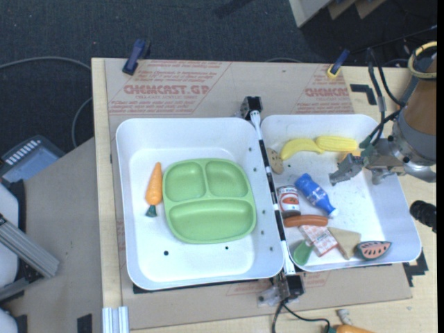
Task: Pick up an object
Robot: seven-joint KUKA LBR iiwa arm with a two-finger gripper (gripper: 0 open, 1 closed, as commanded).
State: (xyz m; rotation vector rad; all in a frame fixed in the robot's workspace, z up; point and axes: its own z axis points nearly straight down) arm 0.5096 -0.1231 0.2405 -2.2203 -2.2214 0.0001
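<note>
My gripper (362, 171) hovers over the right bin (388, 207), in its upper right part, with its fingers (344, 170) spread open and nothing between them. Just up and left of it lie a yellow corn cob (338, 143) and a banana (298, 148). A blue bottle (314, 193) lies down and left of the gripper, beside a small can (288, 200). Lower in the bin are a sausage (305, 220), a red-and-white packet (319, 240), a tan wedge (346, 241) and a watermelon slice (374, 249).
The left bin (139, 248) holds a green divided plate (208, 200) and a carrot (154, 184) along the plate's left side. A round cookie (277, 164) and a green piece (300, 254) sit against the right bin's left wall. Black clips join the bins.
</note>
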